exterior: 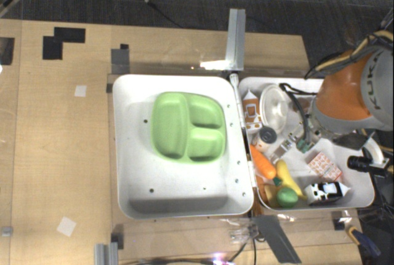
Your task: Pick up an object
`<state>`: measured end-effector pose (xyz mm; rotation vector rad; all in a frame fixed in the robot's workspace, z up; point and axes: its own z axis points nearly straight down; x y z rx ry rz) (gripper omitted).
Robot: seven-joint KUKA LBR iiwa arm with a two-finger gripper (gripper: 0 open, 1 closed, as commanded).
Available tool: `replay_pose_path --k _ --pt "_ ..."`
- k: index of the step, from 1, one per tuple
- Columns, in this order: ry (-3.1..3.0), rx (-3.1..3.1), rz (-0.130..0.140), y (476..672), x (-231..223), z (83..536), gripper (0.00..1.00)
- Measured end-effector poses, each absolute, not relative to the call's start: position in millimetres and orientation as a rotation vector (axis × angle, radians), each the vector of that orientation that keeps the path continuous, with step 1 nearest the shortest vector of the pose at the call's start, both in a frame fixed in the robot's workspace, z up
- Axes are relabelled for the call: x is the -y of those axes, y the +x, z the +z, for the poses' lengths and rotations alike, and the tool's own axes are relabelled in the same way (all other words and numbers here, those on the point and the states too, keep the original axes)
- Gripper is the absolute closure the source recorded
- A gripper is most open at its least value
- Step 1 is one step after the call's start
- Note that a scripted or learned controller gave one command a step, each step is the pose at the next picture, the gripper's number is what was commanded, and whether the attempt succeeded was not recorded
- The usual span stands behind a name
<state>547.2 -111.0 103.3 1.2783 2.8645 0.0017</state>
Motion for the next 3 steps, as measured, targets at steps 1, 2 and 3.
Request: replay_pose_path --k 1,2,3 --pt "1.484 -2.763 0.002 490.6 106 119 0.0" --pt "1.59 -2.679 0.005 492.8 100 92 0.0" --pt "1.706 -2.604 0.009 493.5 95 92 0.0"
